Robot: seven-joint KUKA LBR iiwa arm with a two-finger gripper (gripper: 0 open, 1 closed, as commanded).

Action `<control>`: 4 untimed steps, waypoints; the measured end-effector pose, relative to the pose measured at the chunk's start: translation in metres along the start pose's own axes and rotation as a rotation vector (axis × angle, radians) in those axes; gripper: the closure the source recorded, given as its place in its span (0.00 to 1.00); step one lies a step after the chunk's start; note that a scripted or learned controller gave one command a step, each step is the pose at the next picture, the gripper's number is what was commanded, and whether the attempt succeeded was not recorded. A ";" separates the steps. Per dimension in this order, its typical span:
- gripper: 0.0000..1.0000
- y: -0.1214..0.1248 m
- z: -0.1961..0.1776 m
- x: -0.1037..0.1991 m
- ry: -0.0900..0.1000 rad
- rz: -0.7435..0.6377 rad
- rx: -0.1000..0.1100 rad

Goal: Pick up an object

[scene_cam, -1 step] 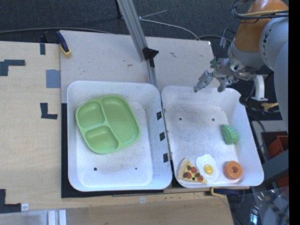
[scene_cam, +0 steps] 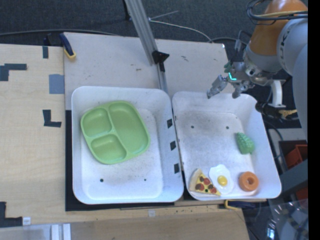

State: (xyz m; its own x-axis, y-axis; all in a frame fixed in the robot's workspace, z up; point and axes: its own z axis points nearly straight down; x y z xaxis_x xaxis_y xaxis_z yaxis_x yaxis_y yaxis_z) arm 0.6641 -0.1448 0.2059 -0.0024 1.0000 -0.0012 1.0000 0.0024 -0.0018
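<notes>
Pale wooden bench, dark floor

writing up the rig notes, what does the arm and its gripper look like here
The arm is smooth rounded grey, with an orange band above the wrist and black cables looping over it. The gripper is a dark grey metal assembly with a small teal light, ending in two slim fingers.

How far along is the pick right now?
Nothing looks picked yet. The gripper hangs with open, empty fingers over the right bin's far rim. The green toy, pizza slice, fried egg and donut lie in that bin. Descent, grasp and lift remain.
</notes>
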 end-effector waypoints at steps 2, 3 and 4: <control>0.00 0.001 0.114 -0.006 0.001 0.000 0.005; 1.00 0.003 0.100 -0.006 -0.001 -0.002 0.000; 1.00 0.001 0.038 -0.010 0.000 0.001 -0.007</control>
State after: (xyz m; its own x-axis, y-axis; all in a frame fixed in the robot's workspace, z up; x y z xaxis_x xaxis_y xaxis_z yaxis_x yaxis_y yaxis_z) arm 0.6649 -0.1551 0.1681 -0.0015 1.0000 -0.0015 1.0000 0.0015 0.0056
